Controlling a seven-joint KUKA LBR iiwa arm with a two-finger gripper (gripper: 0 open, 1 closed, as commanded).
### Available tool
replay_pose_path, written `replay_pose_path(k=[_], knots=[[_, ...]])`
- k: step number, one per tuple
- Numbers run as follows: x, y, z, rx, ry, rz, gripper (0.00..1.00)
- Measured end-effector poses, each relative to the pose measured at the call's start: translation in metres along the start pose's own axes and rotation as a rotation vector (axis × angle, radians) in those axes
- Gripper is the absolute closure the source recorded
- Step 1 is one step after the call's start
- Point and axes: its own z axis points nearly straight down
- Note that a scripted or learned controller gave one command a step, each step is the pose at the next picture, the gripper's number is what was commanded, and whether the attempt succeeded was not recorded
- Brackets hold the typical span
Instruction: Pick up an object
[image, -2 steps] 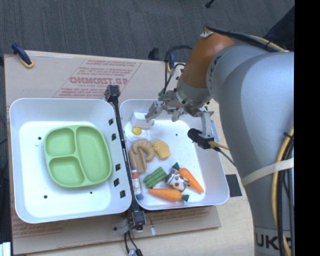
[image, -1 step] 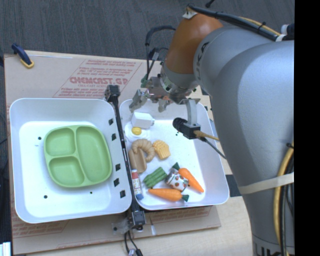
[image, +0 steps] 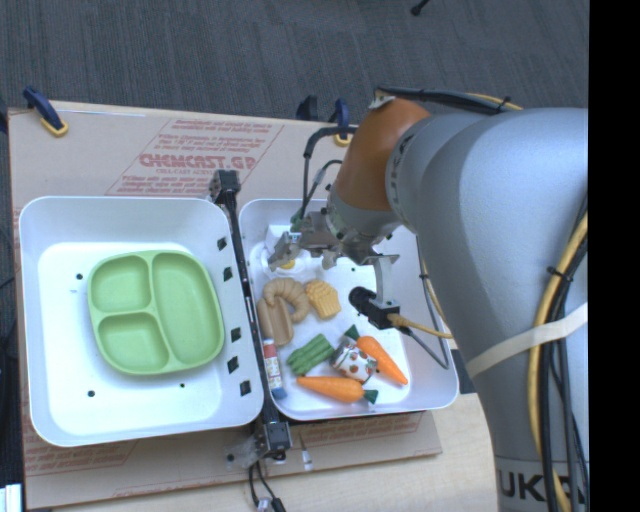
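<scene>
A small yellow piece (image: 282, 263) lies in the far left corner of the right bin (image: 432, 385), close to the bin's rear wall. The gripper (image: 303, 244) hangs directly over it, so part of the piece is hidden. Contact between the two cannot be judged, and it cannot be told whether the claw is wide or narrow; nothing shows held in it.

Just nearer the camera sit a tan croissant-shaped toy (image: 283, 291) and a yellow corn cob (image: 322, 298), side by side and touching. A tan bread-like piece (image: 275, 323) lies below the croissant toy, along the bin's left wall. Nearer still are a green pea pod (image: 310, 353), a small white-and-brown toy (image: 351, 363) and two orange carrots: one (image: 384, 361) slanting toward the right wall, the other (image: 331, 388) lying along the front wall.

The grey arm (image: 500, 220) with its orange band (image: 378, 150) reaches in from the right and covers the bin's far right part.

The left bin (image: 50, 400) holds a green divided plate (image: 155, 310), resting flat near its middle. Both bins stand on a cardboard sheet (image: 130, 150) printed in red
</scene>
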Motion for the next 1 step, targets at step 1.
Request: replay_pose_path(k=[1], knots=[[0.0006,0.0007,-0.0109,0.0,0.0,-0.004,1.0]])
